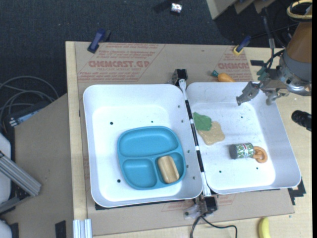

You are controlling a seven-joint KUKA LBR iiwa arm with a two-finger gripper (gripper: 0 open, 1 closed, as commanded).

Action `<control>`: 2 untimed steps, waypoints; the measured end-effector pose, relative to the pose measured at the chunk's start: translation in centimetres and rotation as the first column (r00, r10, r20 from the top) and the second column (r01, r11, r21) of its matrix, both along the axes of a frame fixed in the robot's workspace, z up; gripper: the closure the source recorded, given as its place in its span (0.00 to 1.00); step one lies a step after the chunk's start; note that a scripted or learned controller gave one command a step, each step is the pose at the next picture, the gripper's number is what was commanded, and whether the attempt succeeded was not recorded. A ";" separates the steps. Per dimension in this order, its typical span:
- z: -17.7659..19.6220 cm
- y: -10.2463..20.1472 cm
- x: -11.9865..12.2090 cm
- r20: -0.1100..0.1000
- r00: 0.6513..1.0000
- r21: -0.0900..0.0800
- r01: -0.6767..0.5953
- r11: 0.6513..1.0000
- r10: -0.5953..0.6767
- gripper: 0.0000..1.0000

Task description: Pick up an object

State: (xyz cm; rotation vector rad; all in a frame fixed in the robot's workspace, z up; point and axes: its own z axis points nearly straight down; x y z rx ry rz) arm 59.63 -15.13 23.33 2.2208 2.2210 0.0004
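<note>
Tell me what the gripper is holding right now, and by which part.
Nothing. The grey two-finger gripper hangs over the right white bin's far edge with its jaws spread apart and nothing between them.

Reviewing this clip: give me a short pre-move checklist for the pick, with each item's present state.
1. Gripper above the right bin, nothing between its fingers: ok.
2. Fingers spread for a grasp: ok.
3. Small can reachable, lying on its side: ok.
4. Can free of neighbours: not ok, orange ring touches it.
5. Green piece and tan piece separate: not ok, they overlap.
6. Gripper height over the bin floor: cannot tell.
</note>
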 end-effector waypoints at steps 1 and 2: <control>-6.1 -0.1 -6.2 -0.002 1.000 0.001 0.001 1.000 -0.001 0.00; -14.9 0.8 -8.1 -0.001 1.000 0.000 0.001 1.000 -0.001 0.00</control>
